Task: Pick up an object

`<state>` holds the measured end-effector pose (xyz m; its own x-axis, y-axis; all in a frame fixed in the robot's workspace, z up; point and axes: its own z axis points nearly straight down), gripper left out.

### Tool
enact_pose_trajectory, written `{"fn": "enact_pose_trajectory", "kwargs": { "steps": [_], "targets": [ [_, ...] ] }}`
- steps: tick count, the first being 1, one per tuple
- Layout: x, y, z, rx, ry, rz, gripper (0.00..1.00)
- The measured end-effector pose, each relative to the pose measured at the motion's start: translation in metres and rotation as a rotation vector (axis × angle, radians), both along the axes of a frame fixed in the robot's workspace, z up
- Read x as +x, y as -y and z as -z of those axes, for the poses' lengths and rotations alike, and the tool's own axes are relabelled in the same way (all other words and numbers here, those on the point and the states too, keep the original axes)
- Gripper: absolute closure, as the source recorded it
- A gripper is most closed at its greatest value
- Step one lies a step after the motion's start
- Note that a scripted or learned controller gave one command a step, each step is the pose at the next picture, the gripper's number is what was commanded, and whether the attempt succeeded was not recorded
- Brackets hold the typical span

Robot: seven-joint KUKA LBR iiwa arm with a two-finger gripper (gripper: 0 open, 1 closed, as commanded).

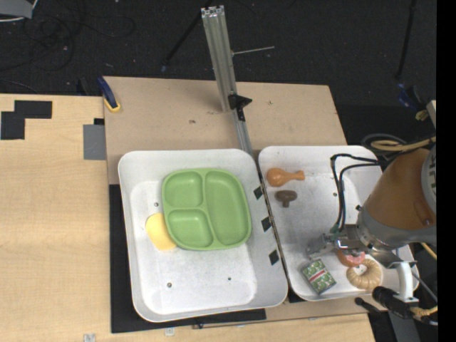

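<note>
Plywood bench [57, 212] on a dark floor, two white bins: left bin [135, 169] holds a green divided tray [206, 209], well left of the fingers [320, 245]. Fingers low in right bin [313, 159], open/closed unclear. Green packet [318, 276] just below them, bagel [363, 274] beside, orange drumstick [283, 177] and small brown piece [286, 197] farther up.

No legible text anywhere, the small green packet [318, 276] print too blurred.
</note>
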<state>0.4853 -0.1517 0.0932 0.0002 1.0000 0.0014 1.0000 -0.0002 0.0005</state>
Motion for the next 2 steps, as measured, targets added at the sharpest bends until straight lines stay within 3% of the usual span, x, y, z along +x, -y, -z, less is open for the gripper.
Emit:
{"fn": "enact_pose_trajectory", "kwargs": {
  "steps": [1, 2],
  "targets": [
    [0.003, 0.009, -0.016, -0.018, 0.017, 0.011, 1.00],
    [0.002, 0.014, -0.058, -0.001, -0.001, 0.004, 1.00]
  ]
}}
